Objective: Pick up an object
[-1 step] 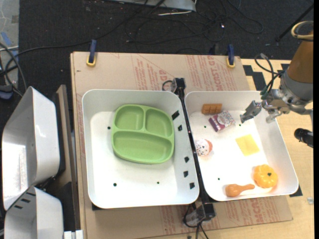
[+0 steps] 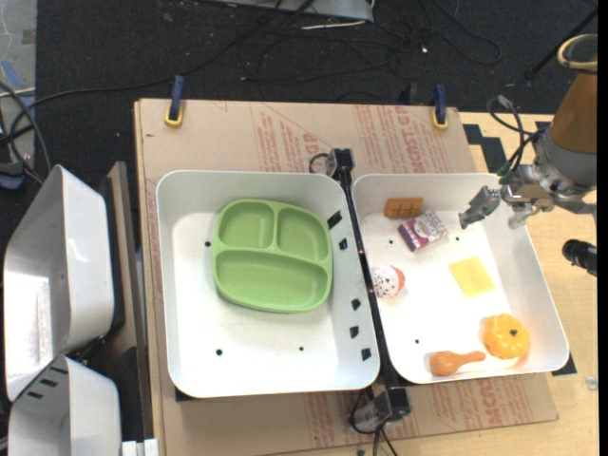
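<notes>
Hovering at the right of the frame, the hand (image 2: 501, 207) is over the right bin's (image 2: 543, 293) upper edge; its fingers look spread apart, gripping nothing. The purple packet (image 2: 422, 230) lies nearby, upper middle of this bin.

at the right edge of the frame i see my arm (image 2: 576, 131): an orange-tan band over a grey wrist, ending in a small dark-and-silver metal gripper (image 2: 496, 209).

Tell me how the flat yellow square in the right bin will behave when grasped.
The yellow square lies flat on the bin floor, so fingers probably struggle to get under it. It looks thin and light, likely sliding if pushed. Unlikely to roll.
</notes>
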Robot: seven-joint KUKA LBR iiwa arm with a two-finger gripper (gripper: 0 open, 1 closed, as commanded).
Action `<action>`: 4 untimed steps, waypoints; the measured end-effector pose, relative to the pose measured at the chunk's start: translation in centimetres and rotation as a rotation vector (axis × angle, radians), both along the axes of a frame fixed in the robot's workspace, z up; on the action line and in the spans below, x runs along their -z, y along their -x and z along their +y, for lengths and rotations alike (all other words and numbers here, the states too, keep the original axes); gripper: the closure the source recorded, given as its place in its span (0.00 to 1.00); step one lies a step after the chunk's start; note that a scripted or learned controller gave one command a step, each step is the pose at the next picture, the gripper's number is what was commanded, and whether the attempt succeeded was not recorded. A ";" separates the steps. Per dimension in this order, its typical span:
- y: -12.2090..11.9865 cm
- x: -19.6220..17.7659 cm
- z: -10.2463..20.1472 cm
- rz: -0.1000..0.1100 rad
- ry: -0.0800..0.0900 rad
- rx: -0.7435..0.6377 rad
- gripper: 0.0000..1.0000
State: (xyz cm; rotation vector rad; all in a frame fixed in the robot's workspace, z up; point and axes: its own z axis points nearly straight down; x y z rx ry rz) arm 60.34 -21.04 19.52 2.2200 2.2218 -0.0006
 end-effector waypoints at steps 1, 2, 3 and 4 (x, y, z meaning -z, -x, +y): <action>0.1 4.6 0.7 0.004 -0.002 -0.002 0.00; 0.2 9.9 0.8 0.005 -0.002 0.000 0.00; 0.0 8.5 0.8 -0.002 0.000 -0.001 1.00; -0.4 2.6 -0.1 -0.007 0.002 0.000 1.00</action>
